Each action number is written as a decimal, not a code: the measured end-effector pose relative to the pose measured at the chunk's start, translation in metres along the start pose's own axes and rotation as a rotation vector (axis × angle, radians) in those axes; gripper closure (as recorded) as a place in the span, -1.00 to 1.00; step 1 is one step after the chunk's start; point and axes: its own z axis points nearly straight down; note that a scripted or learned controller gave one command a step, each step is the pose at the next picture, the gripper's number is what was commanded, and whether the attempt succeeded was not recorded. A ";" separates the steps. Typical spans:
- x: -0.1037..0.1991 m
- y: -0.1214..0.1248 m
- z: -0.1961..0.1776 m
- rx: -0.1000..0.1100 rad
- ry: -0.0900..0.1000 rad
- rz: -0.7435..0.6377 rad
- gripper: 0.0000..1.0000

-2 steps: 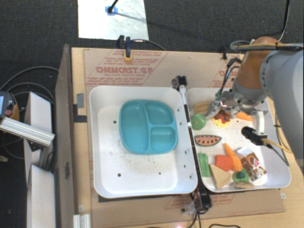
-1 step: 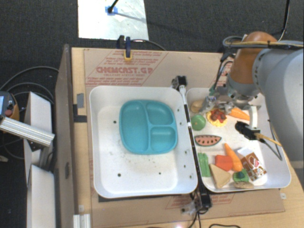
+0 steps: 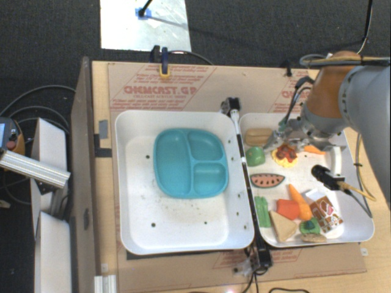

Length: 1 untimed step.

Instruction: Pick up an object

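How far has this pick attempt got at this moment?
Done: the gripper is down in the right bin, low over the red and yellow toy. In hand: nothing visibly lifted; its grip can't be judged from here. Left: grasp and raise an object. The watermelon slice and carrot lie flat; the teal plate sits in the left bin.

the arm (image 3: 357, 96) runs off the right edge — its wrist covers part of the right bin (image 3: 360, 227) and the fingertips; small toys (image 3: 311, 224) at the bin's lower corner overlap, too small to name.
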 end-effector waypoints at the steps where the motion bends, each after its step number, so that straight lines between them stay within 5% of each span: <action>1: 0.019 0.026 0.001 0.031 -0.011 -0.005 -1.00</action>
